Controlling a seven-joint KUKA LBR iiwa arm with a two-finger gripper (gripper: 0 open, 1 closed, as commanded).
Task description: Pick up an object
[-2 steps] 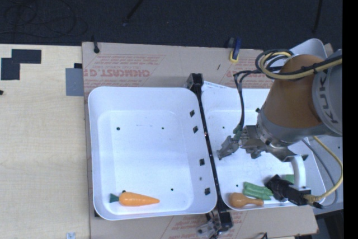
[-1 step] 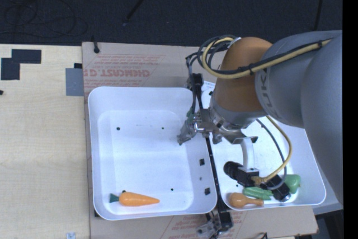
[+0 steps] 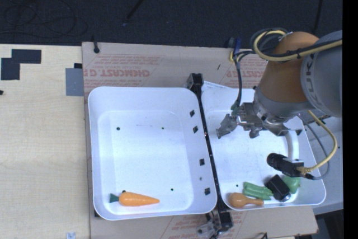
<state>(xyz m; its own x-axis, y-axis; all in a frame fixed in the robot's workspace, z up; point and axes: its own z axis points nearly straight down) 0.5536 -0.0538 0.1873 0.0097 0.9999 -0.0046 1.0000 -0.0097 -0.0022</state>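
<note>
Objects for picking lie in both bins: a carrot [image 3: 138, 198] near the front edge of the left bin [image 3: 103, 120], and a cluster in the front corner of the right bin [image 3: 224, 176] — a green piece [image 3: 256, 191], an orange pear shape [image 3: 245, 200] and a black block [image 3: 277, 187]. The tool [image 3: 228, 126] hangs over the right bin's back half, close to the divider, well apart from the cluster. Whether it is spread or pressed together I cannot tell. Nothing is seen pinched, so this looks like the approach step. Next, I judge, the arm must move toward the front corner and descend over one piece.
</note>
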